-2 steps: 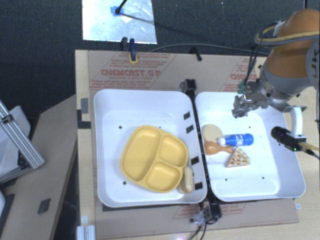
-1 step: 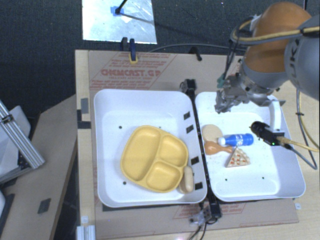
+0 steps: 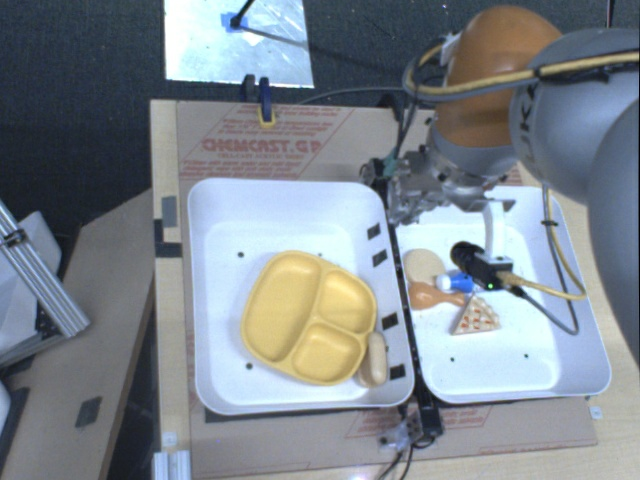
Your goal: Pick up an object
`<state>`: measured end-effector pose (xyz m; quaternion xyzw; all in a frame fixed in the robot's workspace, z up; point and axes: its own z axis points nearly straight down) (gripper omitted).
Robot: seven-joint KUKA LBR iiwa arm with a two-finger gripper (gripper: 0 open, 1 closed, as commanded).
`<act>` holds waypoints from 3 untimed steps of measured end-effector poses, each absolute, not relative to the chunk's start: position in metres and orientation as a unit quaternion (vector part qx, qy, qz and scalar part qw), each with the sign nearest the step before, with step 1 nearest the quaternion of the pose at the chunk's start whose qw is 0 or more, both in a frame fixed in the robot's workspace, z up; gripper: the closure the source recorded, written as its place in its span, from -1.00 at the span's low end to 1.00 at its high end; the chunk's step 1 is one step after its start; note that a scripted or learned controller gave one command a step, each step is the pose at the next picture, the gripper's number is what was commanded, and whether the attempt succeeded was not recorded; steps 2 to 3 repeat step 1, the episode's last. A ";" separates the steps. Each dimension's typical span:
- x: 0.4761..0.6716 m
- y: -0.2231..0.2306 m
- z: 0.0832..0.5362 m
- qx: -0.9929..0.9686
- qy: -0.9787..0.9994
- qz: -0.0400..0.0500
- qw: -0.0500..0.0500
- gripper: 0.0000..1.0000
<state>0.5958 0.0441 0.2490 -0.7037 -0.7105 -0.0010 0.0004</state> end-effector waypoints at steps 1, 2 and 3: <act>0.595 0.091 0.239 -0.704 -0.710 -0.001 0.001 1.00; 0.595 0.091 0.239 -0.704 -0.710 -0.001 0.001 1.00; 0.595 0.091 0.239 -0.704 -0.710 -0.001 0.001 1.00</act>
